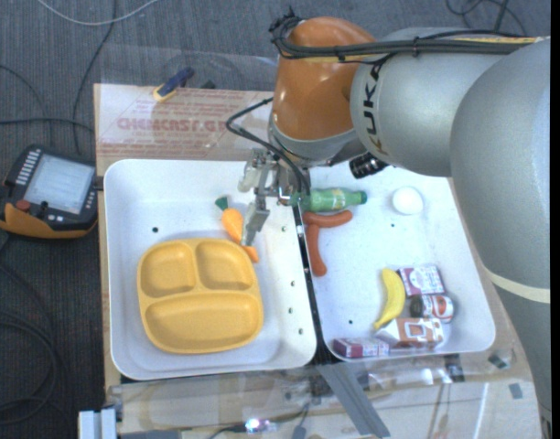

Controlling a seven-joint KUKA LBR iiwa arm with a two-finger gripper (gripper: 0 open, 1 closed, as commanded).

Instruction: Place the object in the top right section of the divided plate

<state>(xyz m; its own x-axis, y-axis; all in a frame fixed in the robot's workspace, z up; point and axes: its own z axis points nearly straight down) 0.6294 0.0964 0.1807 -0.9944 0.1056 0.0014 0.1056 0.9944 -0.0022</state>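
Observation:
An orange toy carrot [231, 224] with a green top lies slantwise in the left bin, its tip [252, 253] at the upper right rim of the yellow divided plate [148, 293]. The plate has two small sections at the top and one long section below. My gripper [255, 216] reaches down from the orange wrist directly over the carrot's middle and hides that part. The plate's top right section [227, 267] lies just below the gripper.
The right bin [463, 245] holds a green bottle [333, 198], two red sausages [316, 248], a white ball [407, 201], a banana [390, 298] and several small cans and packets [426, 305]. A teach pendant [47, 192] lies left of the bins, and a cardboard sheet [170, 126] sits behind them.

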